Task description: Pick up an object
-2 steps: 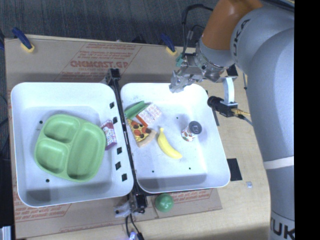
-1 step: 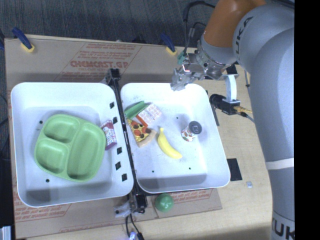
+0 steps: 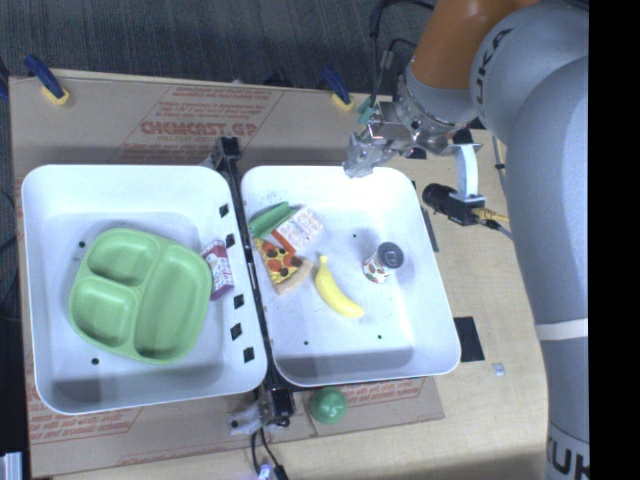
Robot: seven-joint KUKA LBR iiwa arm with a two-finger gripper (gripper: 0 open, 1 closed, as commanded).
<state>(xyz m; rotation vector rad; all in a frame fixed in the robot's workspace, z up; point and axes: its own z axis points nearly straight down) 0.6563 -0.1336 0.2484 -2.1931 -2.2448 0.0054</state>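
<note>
Banana (image 3: 338, 290) in right bin (image 3: 425, 343); hand (image 3: 360, 160) blurred at far rim.

Bench (image 3: 480, 388): tan surface overlaid with brown cardboard sheet (image 3: 200, 118), red printing. Directly on it: 2 shallow white bins side by side, left bin (image 3: 40, 268) and right bin (image 3: 435, 313), touching along a black divider strip. 1 green ball (image 3: 327, 405) just in front of right bin. 2 blue clamps (image 3: 47, 80) at the rear edge.
</note>
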